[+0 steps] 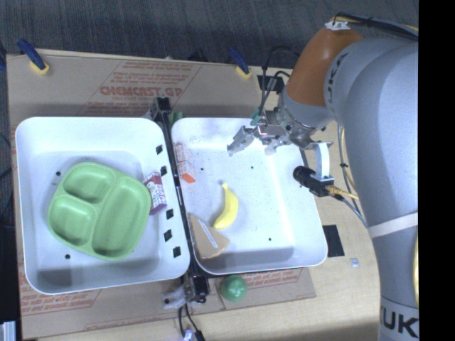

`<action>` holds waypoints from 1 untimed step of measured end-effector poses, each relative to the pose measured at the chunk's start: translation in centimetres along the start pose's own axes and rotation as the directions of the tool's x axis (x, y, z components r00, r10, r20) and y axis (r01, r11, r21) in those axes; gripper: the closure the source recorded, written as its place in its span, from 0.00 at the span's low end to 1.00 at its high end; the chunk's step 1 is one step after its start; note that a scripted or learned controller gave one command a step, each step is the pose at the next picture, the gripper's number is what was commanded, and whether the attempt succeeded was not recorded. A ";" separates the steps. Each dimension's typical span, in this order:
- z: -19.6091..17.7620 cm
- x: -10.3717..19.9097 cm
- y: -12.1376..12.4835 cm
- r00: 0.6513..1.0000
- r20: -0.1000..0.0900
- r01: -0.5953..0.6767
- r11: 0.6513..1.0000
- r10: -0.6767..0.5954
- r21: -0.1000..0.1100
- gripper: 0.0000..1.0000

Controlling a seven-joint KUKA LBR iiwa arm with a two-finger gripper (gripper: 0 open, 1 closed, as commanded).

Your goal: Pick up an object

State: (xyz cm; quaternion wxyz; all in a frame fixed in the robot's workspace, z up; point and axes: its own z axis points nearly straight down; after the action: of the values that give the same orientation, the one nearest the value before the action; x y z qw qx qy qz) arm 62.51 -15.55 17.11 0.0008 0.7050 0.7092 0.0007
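Now I see my jaws (245, 139) spread, pinching nothing, hovering over the right bin (284, 244) above the banana (227, 208).

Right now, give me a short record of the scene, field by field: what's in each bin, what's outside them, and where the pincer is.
left bin: green divided plate; small dark red packet by the plate's right edge
right bin: banana; brown wedge-shaped item in the near left corner; small orange piece near the left wall
outside bins: green ball on the cardboard below the right bin
pincer: over the right bin's far side, above and right of the banana
held object: none seen
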 end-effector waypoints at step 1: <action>0.8 0.6 -8.8 1.000 0.000 0.000 1.000 0.000 0.006 0.00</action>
State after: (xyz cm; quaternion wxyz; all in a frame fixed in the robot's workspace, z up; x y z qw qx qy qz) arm 53.74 -15.01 16.33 -0.0015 0.7049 0.7093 -0.0014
